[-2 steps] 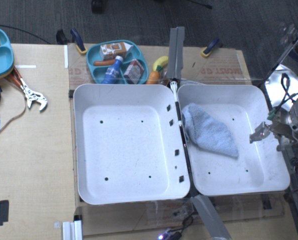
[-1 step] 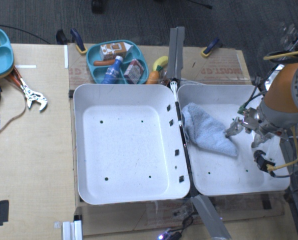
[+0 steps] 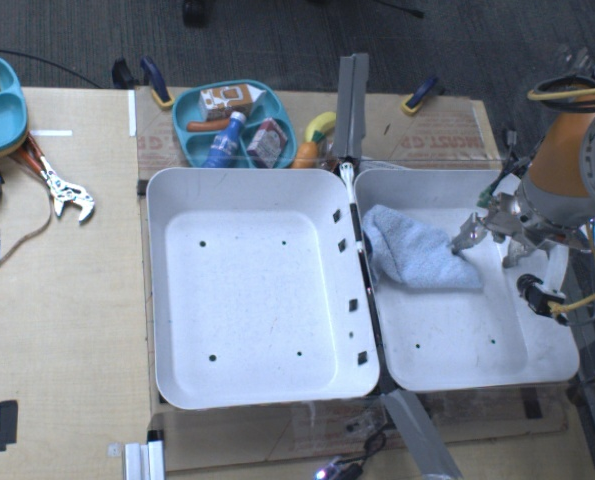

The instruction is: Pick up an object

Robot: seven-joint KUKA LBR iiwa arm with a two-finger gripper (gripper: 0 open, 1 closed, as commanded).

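A crumpled light-blue cloth lies in the right bin, up against its left wall in the far half. My gripper hangs just right of the cloth's right edge, low over the bin floor. Its fingers are spread, so it is open, and nothing sits between them. The left fingertip is at or just touching the cloth's edge. The grey arm with its orange band comes in from the right.
The left bin sits beside the right one, joined by a hinged divider. Behind the bins stand a teal tray of toy food, a banana and a grey post. A wrench lies far left.
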